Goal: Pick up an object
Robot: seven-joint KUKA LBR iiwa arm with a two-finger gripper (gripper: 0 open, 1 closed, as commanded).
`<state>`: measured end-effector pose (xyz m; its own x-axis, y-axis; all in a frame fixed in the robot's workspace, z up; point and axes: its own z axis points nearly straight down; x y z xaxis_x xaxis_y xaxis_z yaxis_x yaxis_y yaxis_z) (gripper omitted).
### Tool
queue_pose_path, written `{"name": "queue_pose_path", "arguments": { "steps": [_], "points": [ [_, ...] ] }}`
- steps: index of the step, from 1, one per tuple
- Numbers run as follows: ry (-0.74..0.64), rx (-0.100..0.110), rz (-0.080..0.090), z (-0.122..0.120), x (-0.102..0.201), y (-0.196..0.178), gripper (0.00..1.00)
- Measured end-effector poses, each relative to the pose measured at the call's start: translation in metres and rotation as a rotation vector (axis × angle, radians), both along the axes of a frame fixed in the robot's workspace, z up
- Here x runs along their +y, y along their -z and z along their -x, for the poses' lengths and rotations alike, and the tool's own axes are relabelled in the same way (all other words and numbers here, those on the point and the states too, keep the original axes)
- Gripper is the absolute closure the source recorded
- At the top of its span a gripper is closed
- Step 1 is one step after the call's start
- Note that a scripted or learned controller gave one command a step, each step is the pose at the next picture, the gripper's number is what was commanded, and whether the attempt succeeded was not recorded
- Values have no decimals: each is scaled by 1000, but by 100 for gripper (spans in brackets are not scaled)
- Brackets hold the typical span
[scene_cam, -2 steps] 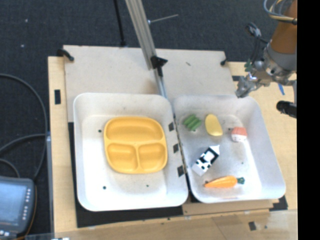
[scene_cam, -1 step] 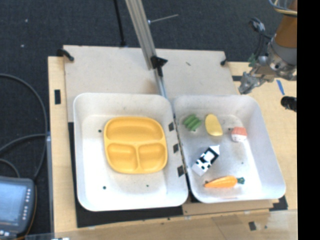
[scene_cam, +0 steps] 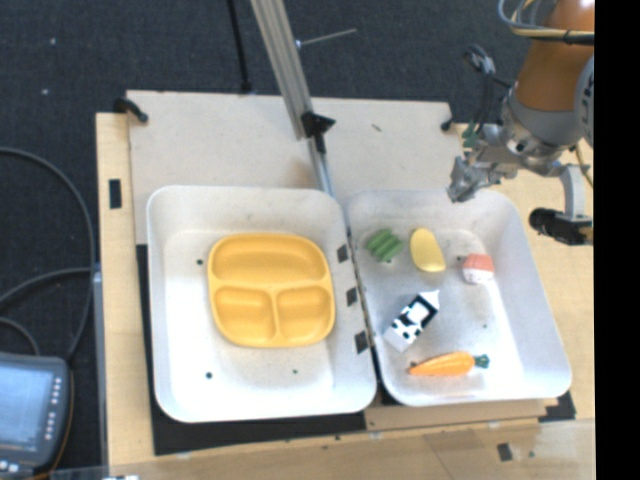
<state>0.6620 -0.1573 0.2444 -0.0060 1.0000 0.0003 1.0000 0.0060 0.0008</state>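
Arm enters at upper right of frame. Gripper (scene_cam: 465, 183) hangs over top edge of right bin (scene_cam: 540, 298); jaws too small to judge, cannot tell if spread. Right bin holds green piece (scene_cam: 383, 245), yellow lemon-like piece (scene_cam: 427, 250), small red-white piece (scene_cam: 478, 267), black-white carton (scene_cam: 412, 320), carrot (scene_cam: 443, 365). Left bin (scene_cam: 175, 368) holds yellow divided plate (scene_cam: 270, 289). Counter (scene_cam: 220, 133) beige.

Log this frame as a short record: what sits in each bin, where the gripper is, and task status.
left bin: yellow divided plate
right bin: green piece, yellow piece, red-and-white piece, black-and-white carton, carrot
gripper: above the right bin's far rim, apart from every item
held: nothing seen in the jaws
task status: no object picked up yet
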Motion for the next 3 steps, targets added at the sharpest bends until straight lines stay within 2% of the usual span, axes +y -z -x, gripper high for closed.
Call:
{"name": "queue_pose_path", "arguments": {
  "steps": [1, 2, 3],
  "points": [
    [-1, -1, -1, 22, 48, -10, 100],
    [0, 1, -1, 43, 99, 2, 100],
    [-2, 0, -2, 54, 157, -1, 100]
  ]
}}
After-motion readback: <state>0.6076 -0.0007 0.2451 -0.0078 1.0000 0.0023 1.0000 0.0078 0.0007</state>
